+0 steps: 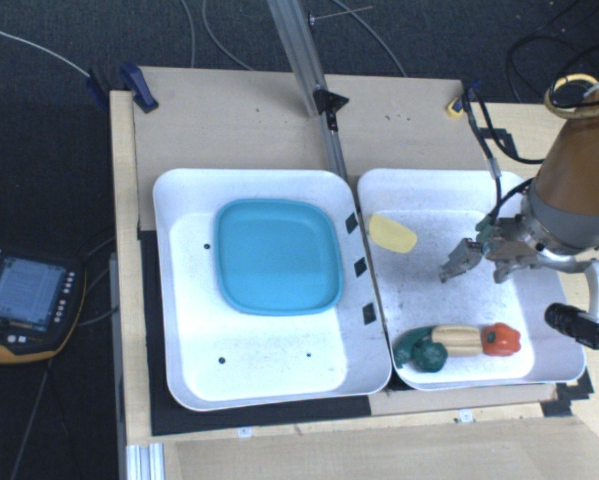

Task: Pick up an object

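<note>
Nearest the camera, along the near wall of the right bin (539,373), three things lie in a row: a dark green vegetable-shaped toy (420,352) at the left, a tan bread-like stick (457,340) touching it in the middle, and a red tomato-like toy (500,340) at the stick's right end. From the hand (479,259), this row sits at about six o'clock, well apart from the fingers, with bare bin floor between. The hand hangs over the middle of the right bin with its fingers spread and released, nothing between them; one finger (459,261) points toward nine o'clock. A pale yellow, soft-edged piece (392,234) lies at roughly ten o'clock from the hand, near the bin's left wall and apart from the fingers. The arm (577,183), with its orange band, comes in from three o'clock above the hand. In the left bin (179,298), a light blue square plate (279,256) rests slightly toward the far side. Both bins stand side by side on the wooden worktop (229,118); a metal bar (299,43) slants in from twelve o'clock to where the bins meet. Farther off, at nine o'clock on the dark floor, lies a control pendant (24,303).
</note>
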